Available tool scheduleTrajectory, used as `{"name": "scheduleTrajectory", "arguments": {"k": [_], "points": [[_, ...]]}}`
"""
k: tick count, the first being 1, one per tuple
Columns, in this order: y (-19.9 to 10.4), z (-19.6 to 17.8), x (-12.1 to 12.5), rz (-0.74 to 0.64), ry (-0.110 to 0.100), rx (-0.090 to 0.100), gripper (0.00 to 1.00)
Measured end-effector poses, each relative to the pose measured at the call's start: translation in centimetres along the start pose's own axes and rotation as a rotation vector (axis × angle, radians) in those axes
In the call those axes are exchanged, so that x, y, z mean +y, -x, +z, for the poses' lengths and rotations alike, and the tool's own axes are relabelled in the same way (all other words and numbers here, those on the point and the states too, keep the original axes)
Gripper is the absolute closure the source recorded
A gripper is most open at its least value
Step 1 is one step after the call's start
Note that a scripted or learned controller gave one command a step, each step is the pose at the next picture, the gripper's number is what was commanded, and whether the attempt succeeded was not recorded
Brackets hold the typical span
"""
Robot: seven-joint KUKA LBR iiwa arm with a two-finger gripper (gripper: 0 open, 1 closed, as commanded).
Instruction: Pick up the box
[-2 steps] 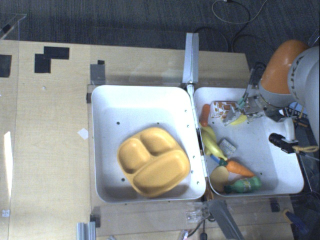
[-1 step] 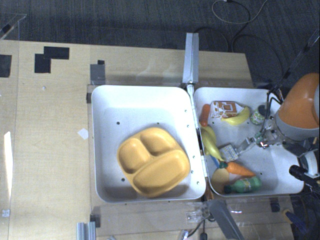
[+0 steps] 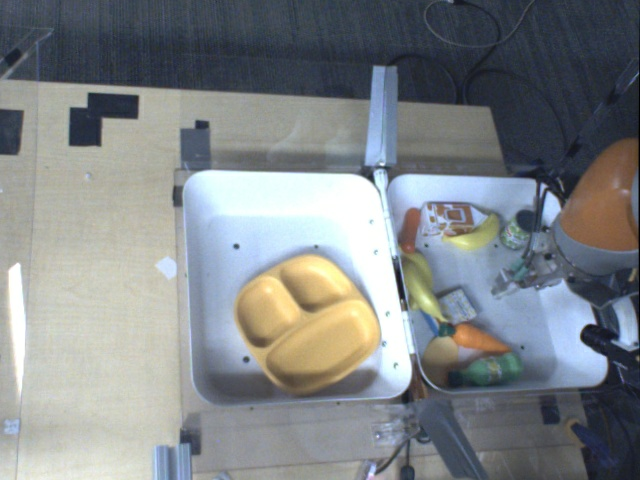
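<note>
The box is small and white with orange print. It lies flat at the back of the right bin, with a yellow banana leaning on its right edge. My gripper hangs over the right half of that bin, to the right of the box and nearer the front. It is clearly apart from the box. The grey arm with its orange band reaches in from the right.
The right bin also holds a second banana, a carrot, a green bottle, a small grey packet, a small can and an orange-red item. A yellow divided plate lies in the left bin.
</note>
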State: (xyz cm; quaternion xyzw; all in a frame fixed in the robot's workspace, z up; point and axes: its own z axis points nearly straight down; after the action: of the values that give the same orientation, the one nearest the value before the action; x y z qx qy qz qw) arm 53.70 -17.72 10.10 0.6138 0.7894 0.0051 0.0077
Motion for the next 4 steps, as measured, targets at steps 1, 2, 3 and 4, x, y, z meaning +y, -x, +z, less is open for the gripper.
{"name": "scheduleTrajectory", "arguments": {"k": [1, 2, 3, 4], "points": [[-4.4, -12.1, 1.3, 0.378, -0.012, 0.001, 1.00], [-8.2, -11.8, 4.4, 0.356, -0.014, 0.002, 1.00], [-2.9, -3.2, -0.5, 0.355, -0.016, 0.002, 1.00], [-7.9, -10.2, -1.7, 0.308, -0.013, 0.002, 1.00]]}}
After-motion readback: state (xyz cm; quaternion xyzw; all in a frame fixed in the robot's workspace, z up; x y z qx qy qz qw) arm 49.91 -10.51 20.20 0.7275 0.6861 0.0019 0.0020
